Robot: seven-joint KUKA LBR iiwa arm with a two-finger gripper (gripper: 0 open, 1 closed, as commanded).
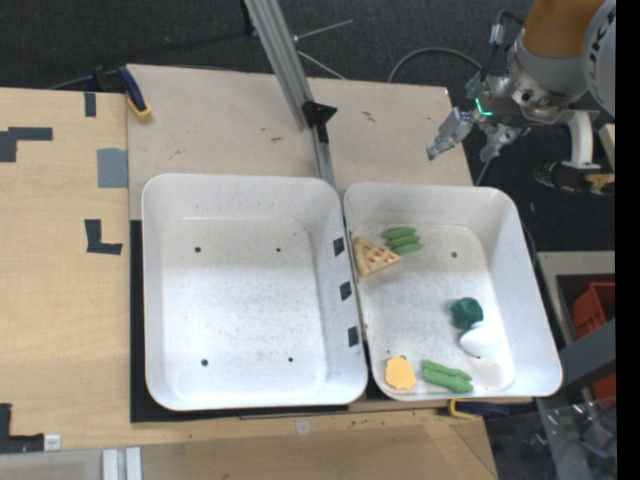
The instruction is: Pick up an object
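My gripper (468, 140) hangs above the far edge of the right bin (505, 213), open, with nothing between its fingers. Below it in that bin lie a green bean-like piece (402, 239) and a tan waffle wedge (375, 257) near the far left corner. A dark green lump (466, 312) and a white object (479, 343) lie at the right side. A yellow piece (400, 373) and a second green bean-like piece (446, 375) lie along the near wall.
The left bin (240, 193) stands beside the right one. A slanted metal pole (290, 68) rises from the divide between the bins. Tan board and taped wood surround the bins at back and left.
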